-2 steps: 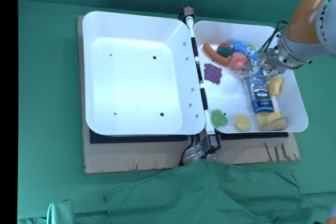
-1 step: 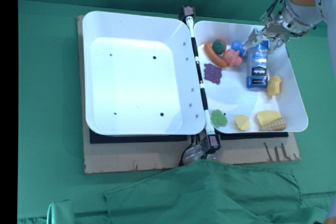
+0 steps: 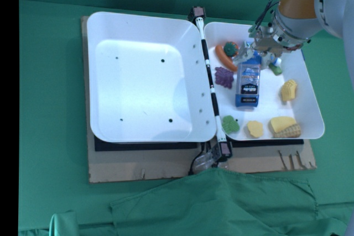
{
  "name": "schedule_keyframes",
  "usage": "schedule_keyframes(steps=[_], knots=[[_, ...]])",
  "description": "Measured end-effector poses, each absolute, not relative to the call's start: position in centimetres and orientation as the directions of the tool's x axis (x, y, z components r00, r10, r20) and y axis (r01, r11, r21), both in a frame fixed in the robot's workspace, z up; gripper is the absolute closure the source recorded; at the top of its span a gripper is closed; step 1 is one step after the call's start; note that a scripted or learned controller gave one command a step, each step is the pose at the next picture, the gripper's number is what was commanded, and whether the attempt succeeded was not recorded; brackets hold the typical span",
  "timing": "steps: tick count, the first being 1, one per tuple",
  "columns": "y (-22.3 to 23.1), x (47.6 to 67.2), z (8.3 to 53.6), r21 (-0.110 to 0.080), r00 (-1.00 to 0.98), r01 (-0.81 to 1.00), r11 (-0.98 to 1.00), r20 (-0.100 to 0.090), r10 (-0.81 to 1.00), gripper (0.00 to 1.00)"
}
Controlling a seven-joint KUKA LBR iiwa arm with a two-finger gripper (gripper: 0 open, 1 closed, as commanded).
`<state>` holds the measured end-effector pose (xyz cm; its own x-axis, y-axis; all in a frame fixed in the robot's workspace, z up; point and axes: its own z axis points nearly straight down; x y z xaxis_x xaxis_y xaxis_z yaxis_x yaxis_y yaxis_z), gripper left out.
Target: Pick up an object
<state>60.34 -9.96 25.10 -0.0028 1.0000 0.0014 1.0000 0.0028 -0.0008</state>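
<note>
My gripper (image 3: pixel 261 58) hangs over the back of the right bin (image 3: pixel 310 102), just above the top end of a blue and white carton (image 3: pixel 248 83) that lies lengthwise in the bin. An orange carrot with a green top (image 3: pixel 226 53) lies left of the gripper. A purple grape bunch (image 3: pixel 224 77) sits beside the carton. A small green and white piece (image 3: pixel 276 68) lies just right of the gripper. Whether the fingers are apart is hidden by the wrist.
The left bin (image 3: pixel 144 77) stands beside the right one, with a black-and-white divider bar (image 3: pixel 209 77) between them. Yellow corn (image 3: pixel 288 90), a yellow wedge (image 3: pixel 285 126), a small yellow piece (image 3: pixel 254 129) and green broccoli (image 3: pixel 230 124) lie at the right bin's front. Green cloth (image 3: pixel 221 202) covers the foreground.
</note>
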Motion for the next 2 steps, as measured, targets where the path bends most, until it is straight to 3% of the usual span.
schedule_keyframes(steps=[1,2], knots=[[-16.4,55.8,23.5,-0.002,0.011,1.000,-0.011,-0.003,1.000,1.00],[-18.9,52.5,21.1,-0.001,0.007,1.000,-0.007,-0.001,1.000,1.00]])
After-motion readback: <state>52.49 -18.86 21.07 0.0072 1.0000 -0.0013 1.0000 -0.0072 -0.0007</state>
